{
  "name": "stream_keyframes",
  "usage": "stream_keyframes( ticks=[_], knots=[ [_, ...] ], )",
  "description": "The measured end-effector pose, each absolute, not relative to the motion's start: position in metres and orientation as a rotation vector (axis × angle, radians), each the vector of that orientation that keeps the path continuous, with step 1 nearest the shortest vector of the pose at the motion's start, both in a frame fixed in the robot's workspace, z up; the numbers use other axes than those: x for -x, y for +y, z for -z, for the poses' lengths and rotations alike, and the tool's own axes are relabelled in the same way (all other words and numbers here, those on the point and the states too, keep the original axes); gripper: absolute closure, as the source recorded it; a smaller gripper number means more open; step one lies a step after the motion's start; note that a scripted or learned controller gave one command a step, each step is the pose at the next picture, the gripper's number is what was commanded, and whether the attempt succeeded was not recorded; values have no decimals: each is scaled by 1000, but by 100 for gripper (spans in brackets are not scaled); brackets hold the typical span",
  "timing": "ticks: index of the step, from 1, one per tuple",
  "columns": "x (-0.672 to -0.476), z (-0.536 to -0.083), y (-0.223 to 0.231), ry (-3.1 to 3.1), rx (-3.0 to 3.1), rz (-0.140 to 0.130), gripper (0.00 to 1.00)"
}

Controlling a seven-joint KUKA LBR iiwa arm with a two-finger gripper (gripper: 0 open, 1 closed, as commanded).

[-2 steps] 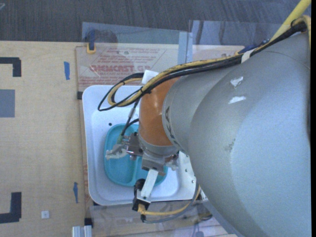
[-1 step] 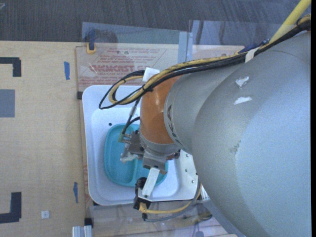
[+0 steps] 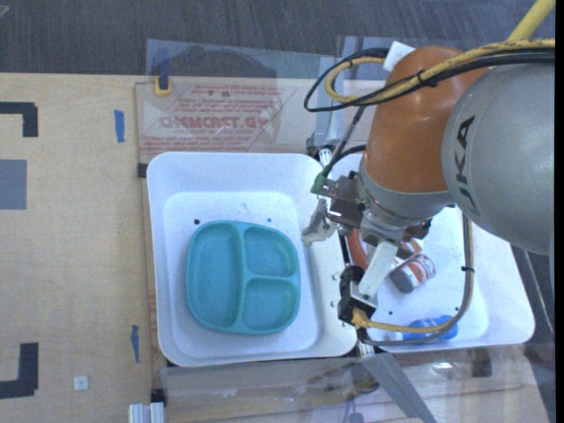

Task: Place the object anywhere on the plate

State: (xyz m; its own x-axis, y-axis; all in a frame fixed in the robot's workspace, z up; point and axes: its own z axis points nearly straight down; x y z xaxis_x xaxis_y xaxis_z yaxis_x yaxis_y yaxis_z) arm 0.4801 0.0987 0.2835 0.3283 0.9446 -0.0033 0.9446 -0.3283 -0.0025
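**A:** How many bins are in the camera view?

**B:** Two, white and shallow, side by side on the bench [image 3: 70, 263]: the left bin [image 3: 176, 170] and the right bin [image 3: 507, 320].

**A:** And plates?

**B:** One. A teal plate [image 3: 242, 276] with three compartments lies flat in the middle of the left bin.

**A:** Where is the arm?

**B:** One arm [image 3: 493, 148], grey with an orange band [image 3: 414, 122], reaches in from the right and covers the far and left parts of the right bin. Its gripper [image 3: 330, 218] sits low at that bin's left side, just beside the wall between the two bins.

**A:** Is the gripper wide, narrow, or holding something?

**B:** I cannot tell, because the wrist hides it from above.

**A:** How many loose things are there to place?

**B:** I can make out two, both in the right bin. One small can [image 3: 412, 271] with a grey end and an orange-and-white label lies on its side, just right of the wrist. One blue thing [image 3: 432, 326] lies nearer, by the bin's near edge, partly behind a yellow cable. Both are well apart from the plate
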Motion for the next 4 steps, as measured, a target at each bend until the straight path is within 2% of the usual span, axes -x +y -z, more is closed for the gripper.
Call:
stream_keyframes(
  ticks=[1, 2, 3, 4],
  knots=[
    [-478, -186, 165, -1625, 2685, -13, 100],
    [-478, -109, 206, -1251, 2880, -12, 100],
    [-524, -167, 223, -869, 3020, -2, 100],
    [-583, -173, 223, -309, 3128, 1, 100]
  ],
)
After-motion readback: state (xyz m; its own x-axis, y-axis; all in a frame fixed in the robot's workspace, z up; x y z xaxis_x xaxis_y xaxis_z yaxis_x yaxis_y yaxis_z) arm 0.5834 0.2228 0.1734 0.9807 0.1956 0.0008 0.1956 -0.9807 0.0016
